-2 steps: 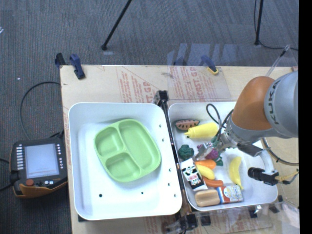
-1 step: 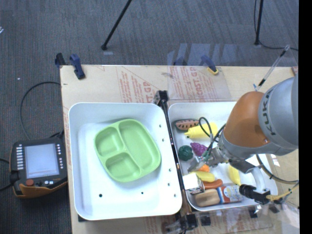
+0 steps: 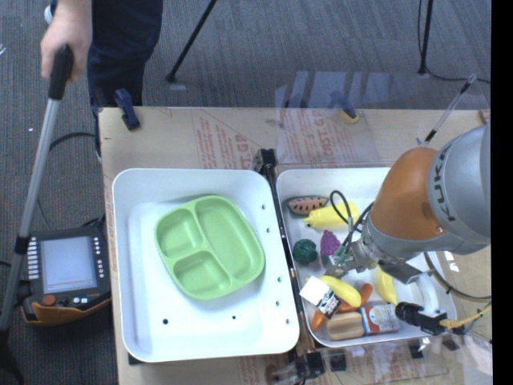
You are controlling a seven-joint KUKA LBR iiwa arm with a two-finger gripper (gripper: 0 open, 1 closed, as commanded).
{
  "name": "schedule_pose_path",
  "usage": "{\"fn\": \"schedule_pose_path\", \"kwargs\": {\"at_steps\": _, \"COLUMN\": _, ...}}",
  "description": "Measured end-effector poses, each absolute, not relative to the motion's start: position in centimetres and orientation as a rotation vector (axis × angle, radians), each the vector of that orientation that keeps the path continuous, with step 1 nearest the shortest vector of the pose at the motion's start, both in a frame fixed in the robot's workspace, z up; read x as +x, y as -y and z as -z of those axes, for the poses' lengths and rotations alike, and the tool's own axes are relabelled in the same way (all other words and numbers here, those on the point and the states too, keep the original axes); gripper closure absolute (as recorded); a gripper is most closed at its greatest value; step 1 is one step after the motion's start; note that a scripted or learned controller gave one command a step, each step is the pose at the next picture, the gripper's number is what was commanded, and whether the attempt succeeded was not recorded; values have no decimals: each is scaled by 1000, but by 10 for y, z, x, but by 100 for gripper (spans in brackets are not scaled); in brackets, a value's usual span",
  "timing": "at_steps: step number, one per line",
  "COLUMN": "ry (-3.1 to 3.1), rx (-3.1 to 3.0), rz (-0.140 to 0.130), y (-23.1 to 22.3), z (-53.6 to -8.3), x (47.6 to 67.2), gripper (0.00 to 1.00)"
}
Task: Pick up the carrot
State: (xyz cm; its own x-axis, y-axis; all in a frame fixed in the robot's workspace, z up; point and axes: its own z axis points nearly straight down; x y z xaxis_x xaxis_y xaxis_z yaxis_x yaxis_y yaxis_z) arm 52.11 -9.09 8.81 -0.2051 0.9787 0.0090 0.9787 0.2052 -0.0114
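Orange and slim, the carrot [image 3: 345, 305] lies in the right bin [image 3: 365, 177], near its front edge, mostly covered by other toys so only parts of it show. A yellow banana [image 3: 343, 290] lies across it, and a small white carton [image 3: 320, 294] sits just beside its lower end. A toy hot dog [image 3: 345, 326] and a small bottle [image 3: 382, 319] lie along the front wall, near the carrot.

Grey with an orange band, the robot arm [image 3: 437, 203] reaches in from the right and hangs over the middle of this bin. Its jaws [image 3: 346, 255] point down among the toys, just above the banana and carrot; whether they are open or closed cannot be told, and nothing is visibly held.

Farther back in the same bin sit a green ball [image 3: 304, 251], a purple toy [image 3: 329, 243], a yellow toy [image 3: 330, 215] and a brown striped toy [image 3: 307, 205].

In the left bin [image 3: 128, 295] rests a green divided plate [image 3: 209, 245]. Both bins stand on a brown surface [image 3: 216, 135].
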Motion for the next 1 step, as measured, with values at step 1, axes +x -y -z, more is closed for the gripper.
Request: {"fn": "schedule_pose_path", "kwargs": {"at_steps": 1, "ry": 2503, "rx": -1891, "rz": -2, "y": 152, "z": -84, "x": 533, "gripper": 100}}
